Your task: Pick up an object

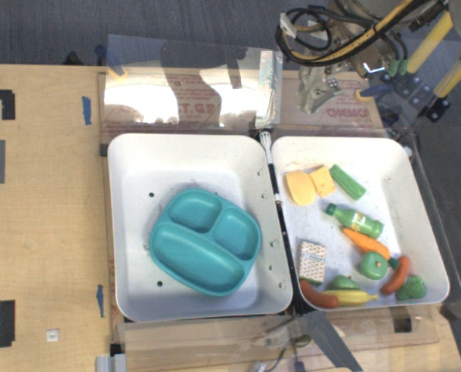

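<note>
A: Grey carpet lies behind the bench [36,208]. How do the jaws [317,99] stand?

B: Slightly spread, pinching nothing, poised above the far rim of the right bin [424,208], likely so they can drop onto a target.

A: What's below?

B: Toy food: cheese [309,184], a pickle [346,182], a bottle [356,221], a carrot [366,243], broccoli [412,287], a banana [352,295]. All loose, apart from the jaws.

A: And the left bin [129,208]?

B: One teal tray [205,241] with three compartments, lying flat.

Robot lab: bench bins [129,208], cabling [331,41]
</note>
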